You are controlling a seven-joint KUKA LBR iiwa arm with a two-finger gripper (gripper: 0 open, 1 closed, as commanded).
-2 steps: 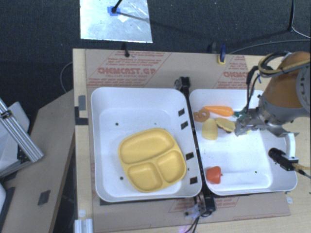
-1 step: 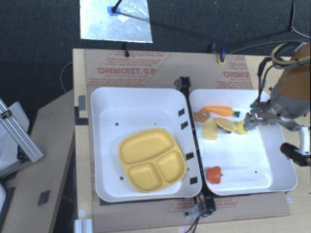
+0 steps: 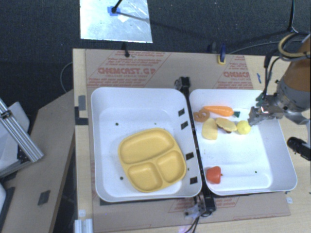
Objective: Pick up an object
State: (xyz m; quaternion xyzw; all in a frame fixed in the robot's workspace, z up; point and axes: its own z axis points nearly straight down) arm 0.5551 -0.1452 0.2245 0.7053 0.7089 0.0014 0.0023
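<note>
Yellow ball (image 3: pixel 243 127) sits in right bin (image 3: pixel 272 178), about 1 o'clock from bin centre, touching the potato-like piece (image 3: pixel 226 125). Gripper (image 3: pixel 256 113) hovers just beside it at 1 o'clock; finger state cannot tell. Nothing lifted yet; grasp and lift remain.

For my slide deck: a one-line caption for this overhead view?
Gripper beside a yellow ball among toy foods in the right bin.
</note>
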